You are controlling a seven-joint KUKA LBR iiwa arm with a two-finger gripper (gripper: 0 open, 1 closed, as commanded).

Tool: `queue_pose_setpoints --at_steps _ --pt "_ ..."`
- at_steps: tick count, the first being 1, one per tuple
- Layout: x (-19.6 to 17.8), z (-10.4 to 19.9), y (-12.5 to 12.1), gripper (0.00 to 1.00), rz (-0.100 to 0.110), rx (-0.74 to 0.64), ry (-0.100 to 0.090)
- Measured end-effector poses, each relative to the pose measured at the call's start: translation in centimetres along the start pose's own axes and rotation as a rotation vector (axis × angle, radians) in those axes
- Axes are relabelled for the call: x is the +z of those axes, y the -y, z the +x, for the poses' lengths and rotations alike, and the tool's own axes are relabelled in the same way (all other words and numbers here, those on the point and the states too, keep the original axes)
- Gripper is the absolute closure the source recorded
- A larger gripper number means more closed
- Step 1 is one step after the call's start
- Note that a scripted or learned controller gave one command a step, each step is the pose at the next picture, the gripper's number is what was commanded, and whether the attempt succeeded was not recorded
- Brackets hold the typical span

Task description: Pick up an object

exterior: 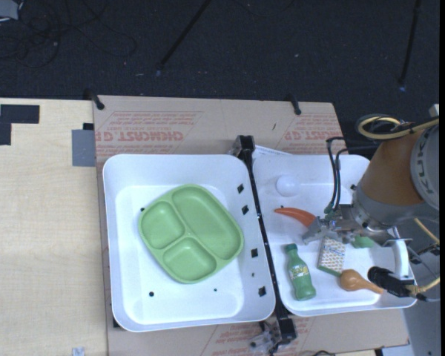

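Lying far to the left of the end effector [331, 230], the pale bench [37, 236] carries a sheet of brown cardboard [170, 128], and both bins sit on it; the left bin [133, 302] is well apart from the end effector and holds a green divided plate [190, 232], lying flat near its middle; the right bin [311, 170] is the one the end effector hangs over; a white ball [285, 185] lies up and to the left of the end effector; an orange-red pepper [297, 215] lies just beside it on the left; a green bottle [300, 273] lies on its side below and to the left; whether the end effector is spread or closed cannot be told, and nothing is seen in its hold; a speckled packet [331, 256] lies directly beneath it, very close, though contact cannot be told; a tan pear-shaped thing [352, 279] lies below and slightly right, just beside the packet.
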State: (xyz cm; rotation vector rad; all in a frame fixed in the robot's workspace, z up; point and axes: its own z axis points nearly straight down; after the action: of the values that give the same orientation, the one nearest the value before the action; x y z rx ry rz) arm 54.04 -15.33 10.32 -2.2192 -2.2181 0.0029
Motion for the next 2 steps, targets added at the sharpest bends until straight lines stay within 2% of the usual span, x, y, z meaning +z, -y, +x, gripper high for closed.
queue_pose_setpoints --at_steps 1,2 --pt "1.6 0.1 0.0 0.00 0.000 0.001 0.000" --pt "0.6 -0.1 0.0 1.00 0.001 0.006 0.000"
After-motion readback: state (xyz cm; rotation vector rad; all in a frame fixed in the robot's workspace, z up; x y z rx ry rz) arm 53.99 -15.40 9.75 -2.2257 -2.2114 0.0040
